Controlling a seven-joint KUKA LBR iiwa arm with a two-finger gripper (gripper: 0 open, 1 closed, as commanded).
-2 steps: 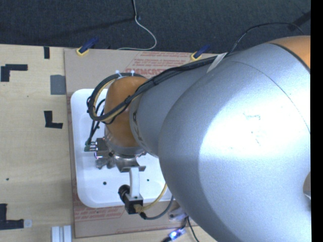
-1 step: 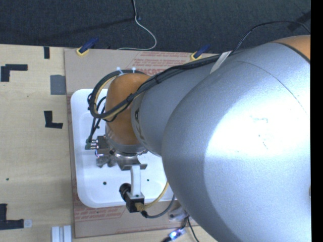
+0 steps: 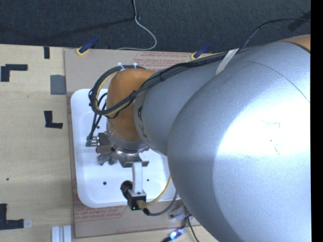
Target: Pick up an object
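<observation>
No object for picking can be made out: the arm (image 3: 242,135) hides most of the white bin (image 3: 83,135), and the bare part of its floor shows just a couple of small dark dots. The pincer (image 3: 108,153) hangs low over the bin's middle, under the orange band (image 3: 123,102), but whether it is wide or narrow cannot be told, as the wrist and black cables (image 3: 98,102) cover it. A bracket with a black fitting (image 3: 132,193) and a yellow cable sticks out toward the bin's near edge. The bin lies on a brown cardboard sheet (image 3: 70,84) held by blue-and-yellow clamps (image 3: 87,46). The sheet rests on a pale wooden desk (image 3: 30,150) marked with black tape pieces. Beyond the desk is dark fabric (image 3: 65,9) with a thin cable hanging down it.
</observation>
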